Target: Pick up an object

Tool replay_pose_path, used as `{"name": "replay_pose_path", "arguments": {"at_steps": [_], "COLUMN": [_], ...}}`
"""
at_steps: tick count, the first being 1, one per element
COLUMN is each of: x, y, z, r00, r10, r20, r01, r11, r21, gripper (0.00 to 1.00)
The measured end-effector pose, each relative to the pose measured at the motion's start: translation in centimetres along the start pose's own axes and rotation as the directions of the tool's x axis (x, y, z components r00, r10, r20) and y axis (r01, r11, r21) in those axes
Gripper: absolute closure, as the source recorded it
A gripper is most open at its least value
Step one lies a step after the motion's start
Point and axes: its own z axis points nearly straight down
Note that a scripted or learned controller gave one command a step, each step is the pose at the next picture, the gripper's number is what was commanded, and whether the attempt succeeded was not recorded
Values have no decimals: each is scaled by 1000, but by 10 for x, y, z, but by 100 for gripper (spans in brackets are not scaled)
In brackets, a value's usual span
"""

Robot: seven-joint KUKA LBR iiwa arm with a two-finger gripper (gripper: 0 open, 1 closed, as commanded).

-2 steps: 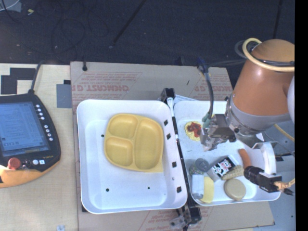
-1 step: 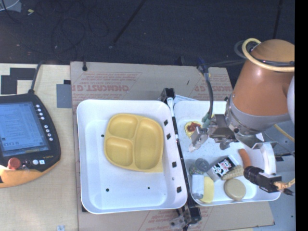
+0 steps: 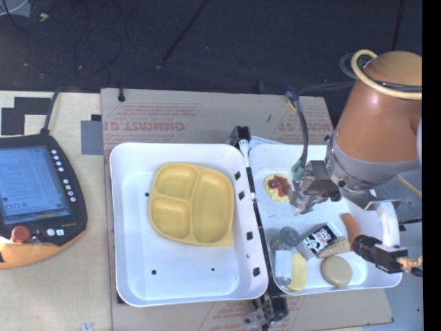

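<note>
My gripper point(image 3: 301, 202): low in right bin point(image 3: 386, 219), beside pizza toy point(image 3: 278, 187); grip unclear.
Left bin point(image 3: 131, 254): yellow tray point(image 3: 192, 203).

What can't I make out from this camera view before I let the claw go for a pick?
- Claw: dark and blurred over the right bin; open or shut, and whether it touches anything, cannot be told.
- Yellow and red item: its right edge is hidden by the claw.
- Black-and-white card: print too small to read.
- Grey piece: too small to identify.
- Tablet: cut off by the left edge.
</note>
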Motion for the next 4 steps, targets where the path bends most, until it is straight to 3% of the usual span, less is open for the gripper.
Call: {"name": "replay_pose_path", "arguments": {"at_steps": [1, 2, 3, 4], "x": [1, 0, 1, 0], "y": [0, 0, 0, 0], "z": [0, -9, -9, -18], "r00": [1000, 1000, 1000, 1000], "r10": [-2, -5, -7, -12], "r20": [1, 1, 1, 1], "r01": [2, 5, 7, 12], "r11": [1000, 1000, 1000, 1000], "r21": [1, 4, 4, 7], "gripper": [0, 100, 0, 100]}}
